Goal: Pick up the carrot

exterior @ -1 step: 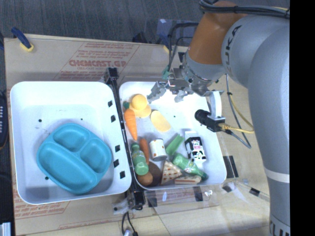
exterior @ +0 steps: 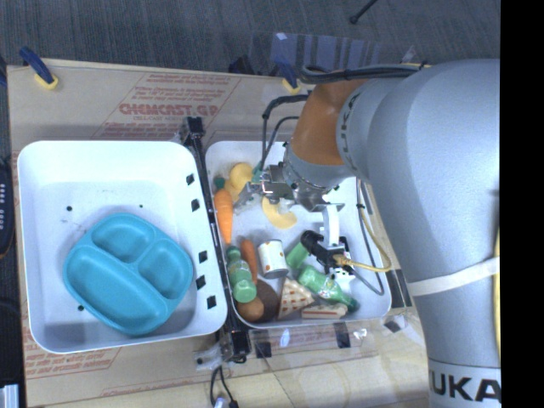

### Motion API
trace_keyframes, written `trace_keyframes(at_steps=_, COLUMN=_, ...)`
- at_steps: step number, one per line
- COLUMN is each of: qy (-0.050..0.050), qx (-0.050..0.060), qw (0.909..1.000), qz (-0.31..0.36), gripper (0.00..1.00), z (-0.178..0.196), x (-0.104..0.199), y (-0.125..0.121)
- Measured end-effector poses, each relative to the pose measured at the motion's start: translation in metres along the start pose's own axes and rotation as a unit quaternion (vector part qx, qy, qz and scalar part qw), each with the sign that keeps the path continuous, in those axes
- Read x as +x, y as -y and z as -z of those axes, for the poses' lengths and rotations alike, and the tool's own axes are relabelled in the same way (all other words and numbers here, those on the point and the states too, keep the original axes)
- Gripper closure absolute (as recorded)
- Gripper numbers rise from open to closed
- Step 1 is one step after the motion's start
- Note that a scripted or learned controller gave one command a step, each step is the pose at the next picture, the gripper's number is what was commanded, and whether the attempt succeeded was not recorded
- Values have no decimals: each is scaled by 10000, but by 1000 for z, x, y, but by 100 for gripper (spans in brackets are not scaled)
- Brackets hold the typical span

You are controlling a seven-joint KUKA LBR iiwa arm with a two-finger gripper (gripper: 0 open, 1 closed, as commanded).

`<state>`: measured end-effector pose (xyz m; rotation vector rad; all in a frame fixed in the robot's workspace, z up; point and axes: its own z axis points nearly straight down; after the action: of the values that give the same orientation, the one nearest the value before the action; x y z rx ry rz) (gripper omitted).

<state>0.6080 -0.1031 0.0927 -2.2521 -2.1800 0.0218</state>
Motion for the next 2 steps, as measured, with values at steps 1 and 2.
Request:
trace_keyframes(at_steps=1, qy=-17, qx=22, qw=9984, qz=-561, gripper=0, z=-1, x=3, y=-29)
trace_keyframes(at_steps=2, qy=-24, qx=-7, qw=9867, qz=-1627, gripper=0, z=-1, x=10, y=-11)
